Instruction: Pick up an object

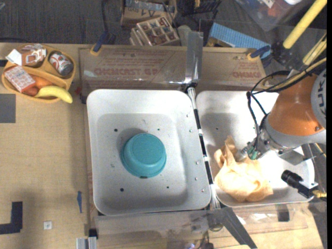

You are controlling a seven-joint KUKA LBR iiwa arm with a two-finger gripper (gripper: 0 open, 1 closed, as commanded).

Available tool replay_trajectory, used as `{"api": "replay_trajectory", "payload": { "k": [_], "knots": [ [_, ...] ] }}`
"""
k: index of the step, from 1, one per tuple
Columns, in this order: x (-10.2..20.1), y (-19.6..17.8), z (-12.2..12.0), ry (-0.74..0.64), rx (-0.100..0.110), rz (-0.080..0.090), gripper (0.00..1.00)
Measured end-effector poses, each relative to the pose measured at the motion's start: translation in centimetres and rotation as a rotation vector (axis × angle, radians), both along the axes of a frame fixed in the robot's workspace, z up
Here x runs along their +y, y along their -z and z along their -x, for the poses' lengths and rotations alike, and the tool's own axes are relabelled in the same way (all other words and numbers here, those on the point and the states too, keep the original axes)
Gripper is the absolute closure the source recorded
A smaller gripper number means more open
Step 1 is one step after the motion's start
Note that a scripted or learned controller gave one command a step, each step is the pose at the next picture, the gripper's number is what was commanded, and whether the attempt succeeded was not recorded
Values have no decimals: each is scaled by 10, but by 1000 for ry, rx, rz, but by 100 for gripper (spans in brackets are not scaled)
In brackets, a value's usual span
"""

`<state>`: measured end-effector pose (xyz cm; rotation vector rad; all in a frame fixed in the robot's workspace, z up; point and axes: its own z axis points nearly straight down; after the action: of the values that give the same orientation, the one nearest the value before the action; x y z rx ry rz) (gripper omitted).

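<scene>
Hovering at upper edge of yellow cloth (239, 178): gripper (252, 152), finger state impossible to tell; teal bowl (144, 155) well left of cloth.

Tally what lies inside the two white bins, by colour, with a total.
Teal: 1, upturned bowl in the left bin
Yellow: 1, crumpled cloth in the right bin
Total: 2

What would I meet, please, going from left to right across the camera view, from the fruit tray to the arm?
Fruit tray with banana → left bin holding the teal bowl → right bin → crumpled yellow cloth → hand at the cloth's upper edge → orange band of the arm.
</scene>
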<state>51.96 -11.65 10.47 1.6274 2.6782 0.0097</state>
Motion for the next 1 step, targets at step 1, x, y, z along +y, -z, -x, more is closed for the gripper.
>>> {"api": "replay_trajectory", "payload": {
  "k": [1],
  "knots": [
    [0, 0, 0, 0, 0, 0, 0]
  ]
}}
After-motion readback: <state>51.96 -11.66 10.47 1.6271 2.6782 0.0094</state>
